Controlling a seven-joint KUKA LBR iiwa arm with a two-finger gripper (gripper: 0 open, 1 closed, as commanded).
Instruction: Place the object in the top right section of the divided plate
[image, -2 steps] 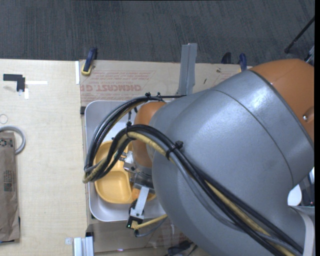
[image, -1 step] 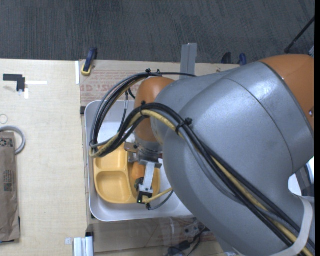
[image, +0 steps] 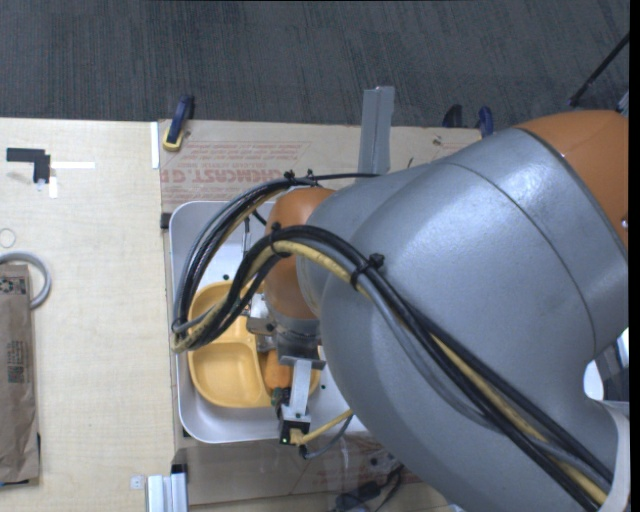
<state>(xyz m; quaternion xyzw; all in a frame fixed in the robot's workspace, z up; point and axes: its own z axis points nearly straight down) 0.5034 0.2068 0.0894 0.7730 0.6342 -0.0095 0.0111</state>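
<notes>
A yellow divided plate (image: 228, 370) lies in the left white bin (image: 190, 300), toward its near end. The grey arm reaches in from the right and covers most of the plate's right side. My gripper (image: 283, 352) hangs low over the plate's right part, its wrist and orange band directly above it. Cables drape across the plate's far rim. Whatever lies under the gripper is hidden by the arm, and I see no object in the visible left sections of the plate.
The huge grey arm body fills the right half of the view and hides the second bin. A brown paper bag (image: 15, 370) lies at the bench's left edge. A blue-yellow clamp (image: 179, 122) sits at the cardboard's far edge.
</notes>
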